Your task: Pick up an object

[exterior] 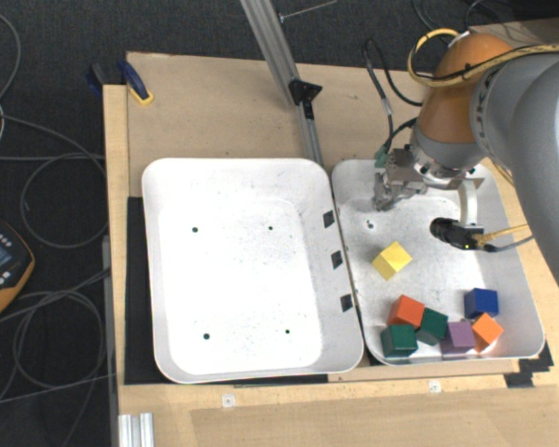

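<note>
Nearest, along the lower right of the frame, the right bin [517,277] holds a huddle of six cubes: two green [400,341] [434,325], two orange [409,311] [487,329], one purple [460,336] and one blue [482,302]. A seventh, the yellow cube [391,260], sits apart, higher up (mid-bin). The left bin [233,268] fills the centre left, its floor speckled. Farther back, at the right bin's upper end, the gripper [384,196] hangs over bare floor; I cannot tell how its fingers stand.

Open floor around lone yellow block [391,260]
</note>
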{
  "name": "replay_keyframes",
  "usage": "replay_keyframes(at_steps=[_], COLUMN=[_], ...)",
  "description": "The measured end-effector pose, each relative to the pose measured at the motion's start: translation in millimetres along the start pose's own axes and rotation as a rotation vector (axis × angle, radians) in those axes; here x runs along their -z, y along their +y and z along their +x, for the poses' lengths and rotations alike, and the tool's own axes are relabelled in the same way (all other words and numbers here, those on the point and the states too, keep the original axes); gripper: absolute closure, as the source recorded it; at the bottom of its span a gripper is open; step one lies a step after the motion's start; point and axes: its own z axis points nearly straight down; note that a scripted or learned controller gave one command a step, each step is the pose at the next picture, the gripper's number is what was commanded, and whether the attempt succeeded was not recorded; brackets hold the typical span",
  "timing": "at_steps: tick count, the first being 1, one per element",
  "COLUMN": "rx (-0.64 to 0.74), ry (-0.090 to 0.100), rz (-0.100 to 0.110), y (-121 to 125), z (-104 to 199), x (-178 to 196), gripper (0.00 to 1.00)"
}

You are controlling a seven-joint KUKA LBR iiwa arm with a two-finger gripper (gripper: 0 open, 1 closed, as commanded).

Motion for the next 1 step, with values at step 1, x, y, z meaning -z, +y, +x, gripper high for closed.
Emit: replay_keyframes(at_steps=[1], rx=[0.000], ry=[-0.002], rz=[-0.004], y=[-3.6], z=[-3.6], x=[46.3], gripper=[1.00])
